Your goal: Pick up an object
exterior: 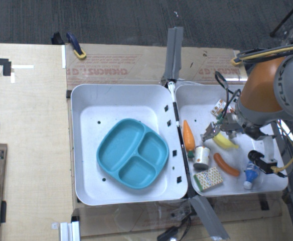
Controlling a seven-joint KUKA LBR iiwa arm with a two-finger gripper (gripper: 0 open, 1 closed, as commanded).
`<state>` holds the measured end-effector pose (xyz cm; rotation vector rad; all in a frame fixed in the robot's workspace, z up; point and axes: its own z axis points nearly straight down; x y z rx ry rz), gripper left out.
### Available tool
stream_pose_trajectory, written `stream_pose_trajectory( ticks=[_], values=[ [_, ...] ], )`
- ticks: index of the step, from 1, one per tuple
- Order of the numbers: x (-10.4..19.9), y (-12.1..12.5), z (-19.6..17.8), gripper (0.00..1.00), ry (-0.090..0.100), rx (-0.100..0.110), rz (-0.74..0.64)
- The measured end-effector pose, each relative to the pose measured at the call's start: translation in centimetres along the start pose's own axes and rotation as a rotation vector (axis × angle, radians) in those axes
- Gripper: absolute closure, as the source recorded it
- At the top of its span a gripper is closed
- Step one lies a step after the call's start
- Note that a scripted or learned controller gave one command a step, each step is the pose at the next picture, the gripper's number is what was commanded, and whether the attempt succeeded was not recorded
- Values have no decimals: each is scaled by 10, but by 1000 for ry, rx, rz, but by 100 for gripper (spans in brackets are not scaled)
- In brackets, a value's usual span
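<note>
Presently, our count of the desk (26, 134) runs as follows.

Left bin (81, 134): we log one blue plate (132, 153) with three compartments, lying flat near the middle.

Right bin (196, 97): we log several small things close together.

Carrot (188, 135): orange, lying along the left wall of the right bin.

Can (201, 156): small, on its side, just below the carrot.

Box (208, 178): green-patterned, at the near edge, just below the can.

Sausage (227, 165): reddish, lying at a slant, right of the can.

Banana (226, 142): yellow, just above the sausage, directly under the end effector.

Bottle (250, 176): blue and white, in the near right corner.

End effector (217, 129): low over the right bin, at the banana; we cannot tell whether it is parted or closed, nor whether it touches the banana.

Arm (262, 92): reaches in from the right.
</note>
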<state>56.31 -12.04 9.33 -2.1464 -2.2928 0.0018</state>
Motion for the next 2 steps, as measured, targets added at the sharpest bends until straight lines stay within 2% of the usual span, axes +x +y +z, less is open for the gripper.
stream_pose_trajectory(
  ticks=[1,2],
  values=[
    [-1,0,-9,100,-1,0,4],
    [62,5,-130,100,-1,-1,0]
  ],
)
